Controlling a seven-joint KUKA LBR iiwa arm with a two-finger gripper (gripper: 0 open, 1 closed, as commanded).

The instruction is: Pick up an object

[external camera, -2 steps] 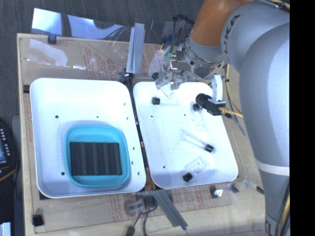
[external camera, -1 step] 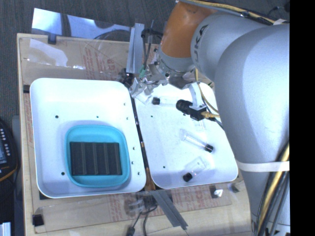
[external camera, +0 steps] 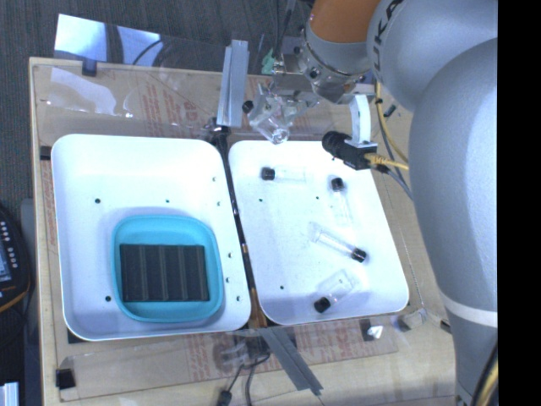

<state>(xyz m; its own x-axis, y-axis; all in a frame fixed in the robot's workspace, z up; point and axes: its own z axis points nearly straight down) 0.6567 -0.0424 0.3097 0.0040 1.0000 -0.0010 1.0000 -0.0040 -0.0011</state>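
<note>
4 clear vials (external camera: 338, 245) litter right bin (external camera: 279, 303).

Glossy white plastic bins (external camera: 372, 218); clear plastic vials (external camera: 336, 244), black caps; matt blue tray (external camera: 169, 227).

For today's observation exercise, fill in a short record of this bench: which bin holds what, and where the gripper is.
left bin: a blue tray with a dark ribbed insert
right bin: several small clear vials with black caps, lying scattered
gripper: above the far edge of the right bin, with something clear at its tip
grasp: cannot tell
</note>
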